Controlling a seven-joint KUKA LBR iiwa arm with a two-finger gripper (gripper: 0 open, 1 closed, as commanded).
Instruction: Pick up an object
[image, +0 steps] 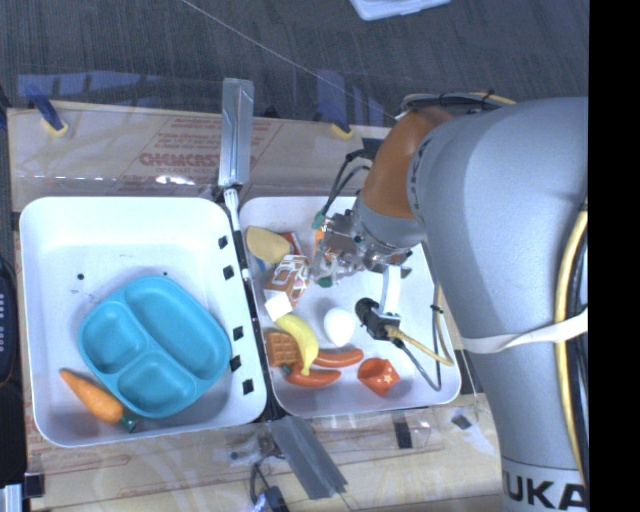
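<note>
My gripper (325, 268) hangs low over the upper middle of the right bin (425, 392), beside a small red and white carton (287, 274). Just below it lie a white egg (339, 325), a yellow banana (299, 338), a waffle (281, 349), two red sausages (322, 367) and a red pepper (378, 374). A tan, potato-like item (266, 243) lies at the bin's upper left. Nothing shows between the fingers.
The left bin (45, 230) holds a blue divided tray (153, 343) and an orange carrot (91, 394) at its lower left. A black divider edge with clips (238, 300) separates the bins. The grey arm (500, 230) covers the right bin's right side.
</note>
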